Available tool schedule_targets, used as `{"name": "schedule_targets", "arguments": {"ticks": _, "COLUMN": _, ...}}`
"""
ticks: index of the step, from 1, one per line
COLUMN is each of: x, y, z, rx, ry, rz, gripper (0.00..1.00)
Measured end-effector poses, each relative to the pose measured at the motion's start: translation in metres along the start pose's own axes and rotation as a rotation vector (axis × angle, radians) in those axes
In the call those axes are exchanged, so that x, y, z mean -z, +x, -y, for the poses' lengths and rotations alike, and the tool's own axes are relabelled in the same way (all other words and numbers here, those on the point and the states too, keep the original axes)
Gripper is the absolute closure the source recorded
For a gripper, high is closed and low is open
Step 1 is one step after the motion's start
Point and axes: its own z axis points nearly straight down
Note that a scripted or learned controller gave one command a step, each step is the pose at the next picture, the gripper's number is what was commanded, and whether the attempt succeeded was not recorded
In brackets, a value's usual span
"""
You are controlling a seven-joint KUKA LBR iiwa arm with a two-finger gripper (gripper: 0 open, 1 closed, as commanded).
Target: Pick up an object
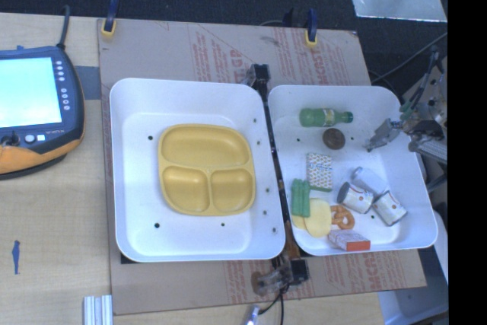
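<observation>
The right bin (411, 236) holds several small objects. A green bottle (324, 117) lies at its back, with a brown ball (333, 138) just in front of it. In the middle lies a checkered packet (319, 170). Two small metal cans (355, 197) (389, 208) lie toward the front right. A green block (300, 197), a yellow piece (317, 218), a pretzel (342, 218) and a red and white box (349, 241) crowd the front left. My gripper (380, 137) comes in over the bin's right rim, right of the brown ball and above the cans, with nothing seen in it.
The left bin (129, 164) carries a yellow divided plate (206, 168). A tablet-like control pendant (34, 106) lies on the bench at far left. Clamps (311, 25) hold the cardboard sheet at the back edge. Cables and fittings sit between the bins at front.
</observation>
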Motion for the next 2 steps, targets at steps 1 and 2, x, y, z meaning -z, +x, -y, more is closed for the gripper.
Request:
{"name": "schedule_targets", "arguments": {"ticks": 1, "x": 0.02, "y": 0.041, "z": -0.056, "rx": -0.001, "ry": -0.002, "rz": -0.002, "gripper": 0.0}}
{"name": "schedule_targets", "arguments": {"ticks": 2, "x": -0.062, "y": 0.04, "z": -0.09, "rx": 0.003, "ry": 0.003, "rz": 0.001, "gripper": 0.0}}
